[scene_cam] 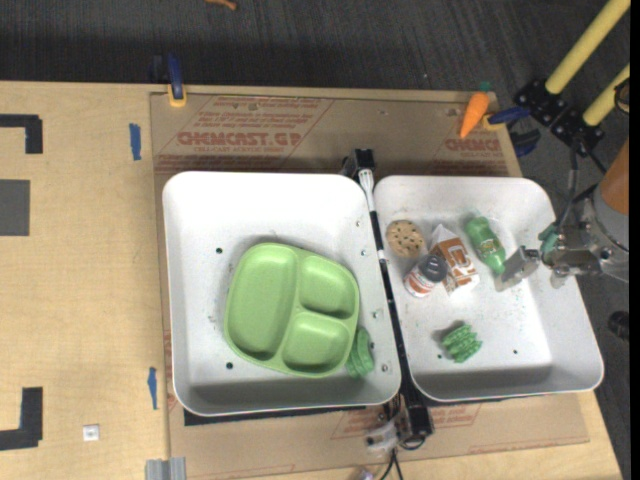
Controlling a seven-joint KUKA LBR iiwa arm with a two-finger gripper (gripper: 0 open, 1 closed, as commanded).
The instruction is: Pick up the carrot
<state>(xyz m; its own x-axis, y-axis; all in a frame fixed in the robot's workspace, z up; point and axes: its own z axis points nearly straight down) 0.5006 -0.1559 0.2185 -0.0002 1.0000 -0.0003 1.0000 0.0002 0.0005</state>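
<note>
Two white bins sit side by side on the bench, and the carrot (474,114) lies in neither: it rests on the brown board (300,133) just beyond the far edge of the right bin (575,353), near its far right corner, tip pointing near-left and green top far. That puts the target outside the walled space where the arm usually works.

At the right rim of that bin the gripper (522,264) reaches in low, tilted toward the bin floor; how wide it stands I cannot tell, and nothing shows between its tips. It is near the green bottle (486,241), well apart from the carrot.

Clustered far-left in the right bin are a cookie (404,237), a small jar (428,272) and a carton (458,261); a green bunch (460,342) lies nearer. A green tray (290,310) fills the left bin (190,268).

Judging by this, the pick has not begun; the arm would need to lift over the far wall.
</note>
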